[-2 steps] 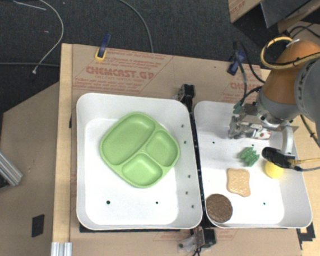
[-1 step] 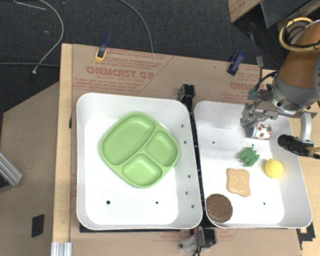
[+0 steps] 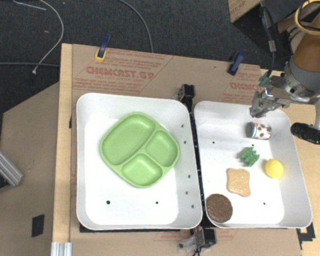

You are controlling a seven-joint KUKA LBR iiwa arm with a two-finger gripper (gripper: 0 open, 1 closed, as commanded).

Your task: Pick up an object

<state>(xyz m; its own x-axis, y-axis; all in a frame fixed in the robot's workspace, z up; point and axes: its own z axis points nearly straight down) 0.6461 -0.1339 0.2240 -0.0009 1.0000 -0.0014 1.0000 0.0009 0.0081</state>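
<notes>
The small white cylinder-like object with red and green markings (image 3: 259, 131) is lying on its side near the far edge of the right-hand shallow white bin (image 3: 297, 191), its long axis running roughly left to right across the view, though its ends are too small to tell apart. The grey two-finger gripper (image 3: 258, 110) is hanging just above and beside it, and whether it is touching the object, or how its jaws are standing, I cannot tell because the fingertips are blurring into one dark mass.
</notes>
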